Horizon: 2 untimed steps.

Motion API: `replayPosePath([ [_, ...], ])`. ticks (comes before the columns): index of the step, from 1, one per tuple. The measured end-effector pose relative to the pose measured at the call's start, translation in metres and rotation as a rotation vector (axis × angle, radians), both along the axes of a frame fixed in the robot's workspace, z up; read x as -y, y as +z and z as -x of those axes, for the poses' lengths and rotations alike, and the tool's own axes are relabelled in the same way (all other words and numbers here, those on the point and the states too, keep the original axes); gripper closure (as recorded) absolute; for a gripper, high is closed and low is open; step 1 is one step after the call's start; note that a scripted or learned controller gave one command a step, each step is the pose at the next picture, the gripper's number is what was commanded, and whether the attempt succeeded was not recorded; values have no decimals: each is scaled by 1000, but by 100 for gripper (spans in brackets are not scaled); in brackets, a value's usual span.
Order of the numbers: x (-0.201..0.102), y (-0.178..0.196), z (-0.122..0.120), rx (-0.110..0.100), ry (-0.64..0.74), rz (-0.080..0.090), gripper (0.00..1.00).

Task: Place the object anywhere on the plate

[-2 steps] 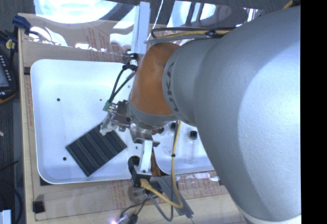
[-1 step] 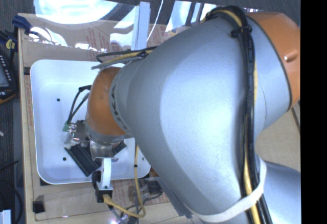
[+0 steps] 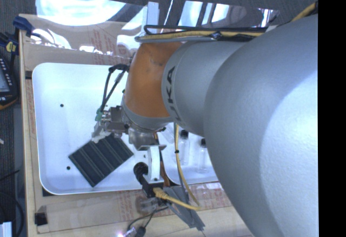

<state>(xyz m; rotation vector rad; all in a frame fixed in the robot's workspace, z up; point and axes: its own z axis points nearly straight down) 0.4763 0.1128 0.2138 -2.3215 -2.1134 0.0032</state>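
Observation:
A dark, ribbed rectangular plate (image 3: 101, 160) lies tilted in the lower part of the left white bin (image 3: 54, 84). My gripper (image 3: 101, 129) hangs just above the plate's upper edge, at the end of the orange-banded wrist (image 3: 148, 90). Something small and pale sits at the gripper's tip, right against the plate's top corner; I cannot tell what it is or whether it is held. The grey arm hides the area to the right of the gripper.
The big grey arm (image 3: 248, 117) covers most of the right bin; a strip of that bin (image 3: 189, 168) shows below the wrist. Yellow and black cables (image 3: 162, 195) hang by the bench's front edge. The left bin's upper-left floor is bare white.

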Motion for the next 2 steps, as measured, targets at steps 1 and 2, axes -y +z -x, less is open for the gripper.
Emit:
replayPosePath([
  [1,-71,-44,2,-4,-458,3,100],
  [2,-2,24,0,0,-677,1,100],
])
